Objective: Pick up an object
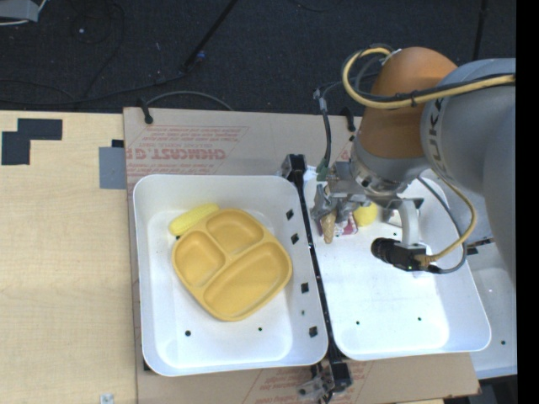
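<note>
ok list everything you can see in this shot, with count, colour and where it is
white bins: two, white, side by side on the bench
divided tray: one, yellow, three compartments, lying in the left bin
yellow piece: one, pale yellow, long, in the left bin against the tray's upper left edge
small yellow object: one, yellow, upper left of the right bin, beside the end effector
small reddish object: one, reddish, by the end effector; too small to identify
cardboard sheet: one, brown with red print, under the bins
arm: one, grey with orange band, reaching in from the right
end effector: one, dark metal, low over the right bin's upper left corner
</note>
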{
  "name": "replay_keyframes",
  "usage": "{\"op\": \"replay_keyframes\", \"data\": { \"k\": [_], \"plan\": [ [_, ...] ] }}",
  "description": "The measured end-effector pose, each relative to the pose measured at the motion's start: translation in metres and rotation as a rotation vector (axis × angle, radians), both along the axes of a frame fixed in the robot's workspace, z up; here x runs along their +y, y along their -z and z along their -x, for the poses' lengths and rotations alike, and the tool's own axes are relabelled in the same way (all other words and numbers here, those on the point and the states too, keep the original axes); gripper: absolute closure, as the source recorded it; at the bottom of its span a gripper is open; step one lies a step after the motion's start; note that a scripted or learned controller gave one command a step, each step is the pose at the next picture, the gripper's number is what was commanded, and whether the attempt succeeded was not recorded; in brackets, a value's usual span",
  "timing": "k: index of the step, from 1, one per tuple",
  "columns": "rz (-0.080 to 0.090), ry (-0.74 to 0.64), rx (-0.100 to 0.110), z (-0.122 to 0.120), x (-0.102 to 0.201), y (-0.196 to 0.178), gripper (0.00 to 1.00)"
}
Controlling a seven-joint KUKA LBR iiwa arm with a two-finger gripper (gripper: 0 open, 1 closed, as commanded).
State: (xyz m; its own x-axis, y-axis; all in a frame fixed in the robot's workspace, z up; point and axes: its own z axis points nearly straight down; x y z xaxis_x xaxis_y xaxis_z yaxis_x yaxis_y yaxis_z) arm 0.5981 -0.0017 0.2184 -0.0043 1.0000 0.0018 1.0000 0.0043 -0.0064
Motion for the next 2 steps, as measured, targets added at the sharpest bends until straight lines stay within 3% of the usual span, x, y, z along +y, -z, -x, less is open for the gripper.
{"op": "replay_keyframes", "data": {
  "k": [2],
  "plan": [
    [0.001,-0.001,-0.003,0.026,0.094,0.0,1.0]
  ]
}}
